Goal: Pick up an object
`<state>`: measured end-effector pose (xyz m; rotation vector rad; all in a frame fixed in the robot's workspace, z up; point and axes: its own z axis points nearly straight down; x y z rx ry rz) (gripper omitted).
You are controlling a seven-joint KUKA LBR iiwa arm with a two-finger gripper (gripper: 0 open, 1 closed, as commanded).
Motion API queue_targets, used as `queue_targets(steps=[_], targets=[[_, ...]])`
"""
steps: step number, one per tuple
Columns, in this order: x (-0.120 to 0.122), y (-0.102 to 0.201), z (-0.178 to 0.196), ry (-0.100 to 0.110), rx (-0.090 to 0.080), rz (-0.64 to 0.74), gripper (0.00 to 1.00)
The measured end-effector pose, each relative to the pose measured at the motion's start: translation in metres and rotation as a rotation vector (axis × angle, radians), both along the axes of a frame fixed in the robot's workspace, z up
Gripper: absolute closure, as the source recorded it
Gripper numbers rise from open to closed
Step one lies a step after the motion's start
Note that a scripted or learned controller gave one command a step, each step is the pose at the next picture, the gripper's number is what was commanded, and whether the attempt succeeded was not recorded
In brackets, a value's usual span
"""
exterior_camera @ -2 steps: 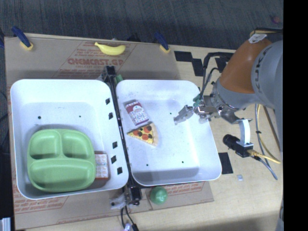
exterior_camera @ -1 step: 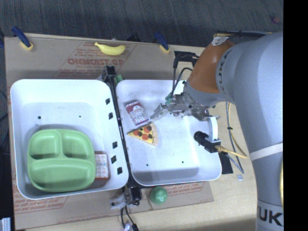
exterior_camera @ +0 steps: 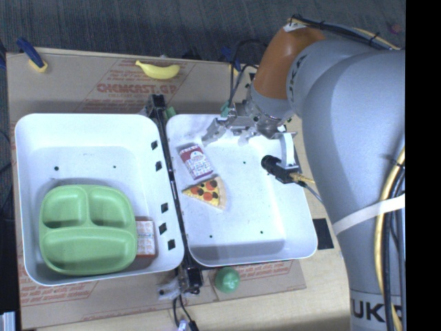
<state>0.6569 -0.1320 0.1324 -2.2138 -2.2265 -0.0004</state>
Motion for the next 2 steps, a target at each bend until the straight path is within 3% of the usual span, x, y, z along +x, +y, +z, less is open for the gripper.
queue_targets(steps=[1, 2], targets=[[0.0, 0.0, 0.011, 0.001, -0.001, 0.006, 1.0], [-0.014, 0.117, 0.072, -0.001, 0.002, 0.001, 1.0]])
